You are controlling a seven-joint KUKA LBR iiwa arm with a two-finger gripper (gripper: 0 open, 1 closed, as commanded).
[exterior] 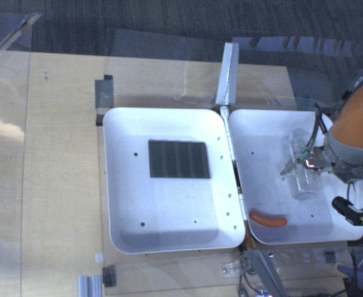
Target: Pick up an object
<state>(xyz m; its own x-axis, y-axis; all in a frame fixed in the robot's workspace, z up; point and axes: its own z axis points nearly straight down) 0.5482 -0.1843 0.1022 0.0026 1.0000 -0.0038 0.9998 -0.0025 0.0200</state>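
Observation:
A small orange-red sausage (268, 219) lies in the right white bin (261, 135), near its front left corner. A dark grey ribbed rectangular pad (179, 159) lies flat in the middle of the left white bin (125, 215). My gripper (300, 166) hangs over the right half of the right bin, up and to the right of the sausage and apart from it. Its pale, see-through parts blur into the bin floor. I see nothing held in it.
The arm's grey wrist and orange band (359, 125) reach in over the right bin's right rim. A metal divider post (227, 79) stands behind the seam between the bins. Wooden bench (51, 184) surrounds both bins.

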